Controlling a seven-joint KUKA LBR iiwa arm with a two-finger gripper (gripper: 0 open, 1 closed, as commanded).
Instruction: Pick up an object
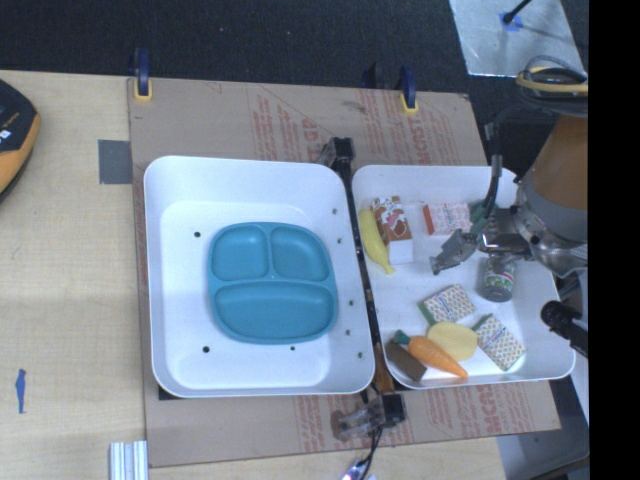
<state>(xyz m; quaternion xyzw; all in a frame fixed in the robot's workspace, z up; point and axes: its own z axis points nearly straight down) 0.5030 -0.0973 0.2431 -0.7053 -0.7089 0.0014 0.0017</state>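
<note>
The right white bin (450,180) holds several small items. A yellow banana (375,243) lies along its left wall beside a brown snack box (394,221). A red and white packet (444,216) rests near the back. A small green can (497,281) stands at the right. Two patterned packets (447,303) (500,343), a yellow lump (455,339) and an orange carrot (437,357) sit toward the front. My gripper (468,248) hangs low over the middle of this bin, just left of the can and below the red and white packet.
The left white bin (165,268) contains a blue divided plate (272,281). Both bins rest on a cardboard sheet (250,118) clamped at the back. A yellow and black device (12,133) lies at the bench's far left.
</note>
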